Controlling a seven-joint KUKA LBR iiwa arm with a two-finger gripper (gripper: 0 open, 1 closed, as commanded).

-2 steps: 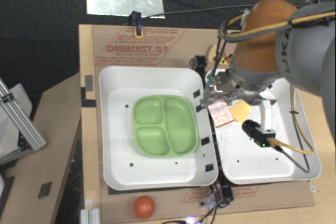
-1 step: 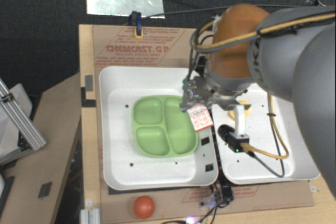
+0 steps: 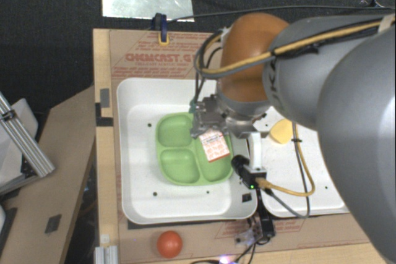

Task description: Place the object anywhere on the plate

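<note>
A light green plate (image 3: 179, 157) with three compartments lies in the left white bin (image 3: 139, 195). My gripper (image 3: 208, 125) hangs over the plate's right side, below the orange band (image 3: 250, 65) of the arm. Right under the gripper is a small white packet with red print (image 3: 214, 146), tilted, over the plate's right-hand compartment. The wrist hides where the gripper meets the packet, so I cannot tell whether it is held or lying on the plate.
A yellow object (image 3: 281, 131) lies in the right bin (image 3: 322, 201), partly hidden behind the arm. A red ball (image 3: 169, 243) sits on the bench in front of the left bin. Cables (image 3: 291, 188) loop down over the divider between the bins.
</note>
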